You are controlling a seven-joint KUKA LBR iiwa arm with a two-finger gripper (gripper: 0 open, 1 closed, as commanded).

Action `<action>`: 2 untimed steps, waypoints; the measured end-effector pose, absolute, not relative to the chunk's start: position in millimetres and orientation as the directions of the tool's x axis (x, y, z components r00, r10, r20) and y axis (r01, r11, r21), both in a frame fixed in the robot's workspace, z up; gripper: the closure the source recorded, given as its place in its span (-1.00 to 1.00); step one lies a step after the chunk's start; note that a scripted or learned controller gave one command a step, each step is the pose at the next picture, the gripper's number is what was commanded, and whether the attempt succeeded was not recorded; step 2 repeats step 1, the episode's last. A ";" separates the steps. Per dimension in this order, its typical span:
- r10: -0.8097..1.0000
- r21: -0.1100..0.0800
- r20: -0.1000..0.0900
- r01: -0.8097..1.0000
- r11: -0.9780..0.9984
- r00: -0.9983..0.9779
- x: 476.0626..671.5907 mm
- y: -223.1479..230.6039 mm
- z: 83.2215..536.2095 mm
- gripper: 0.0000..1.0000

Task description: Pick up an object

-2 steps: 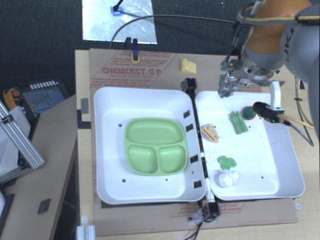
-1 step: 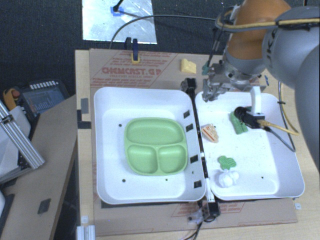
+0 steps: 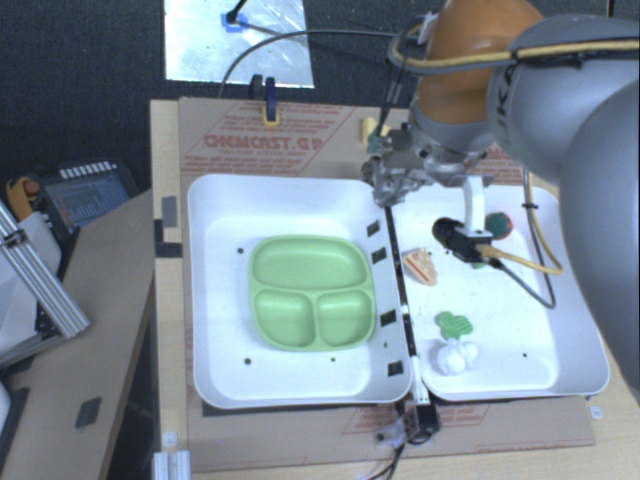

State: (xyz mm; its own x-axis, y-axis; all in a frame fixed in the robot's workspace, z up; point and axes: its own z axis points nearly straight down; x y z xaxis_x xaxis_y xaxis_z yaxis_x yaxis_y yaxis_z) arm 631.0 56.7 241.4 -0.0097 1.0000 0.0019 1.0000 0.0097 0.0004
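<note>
Arm: the grey arm with the orange band [image 3: 478, 28] reached in from the right, over the far edge of the right bin [image 3: 545, 343].
Gripper: the gripper [image 3: 389, 185] was low at the far end of the divide between the two bins, above the rims where they met.
Pincer state: it could not be told from this view whether it was spread or pressed together; nothing was seen caught in it.
Objects to pick: all lay in the right bin. A tan wedge [image 3: 420, 266] sat just beside the divide, a green piece [image 3: 453, 322] nearer the front, a white lump [image 3: 453, 357] touching or just beside it, and a small red-and-green item [image 3: 499, 225] farther back.
Left bin: the left bin [image 3: 205, 268] held a green divided plate [image 3: 308, 293], lying flat at its middle.
Base: both bins rested on printed cardboard [image 3: 262, 140].
</note>
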 end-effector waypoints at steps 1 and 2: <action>1.000 0.001 0.001 1.000 0.009 -0.009 638.5 108.9 223.6 1.00; 1.000 0.001 0.001 1.000 0.009 -0.009 638.5 108.9 223.6 1.00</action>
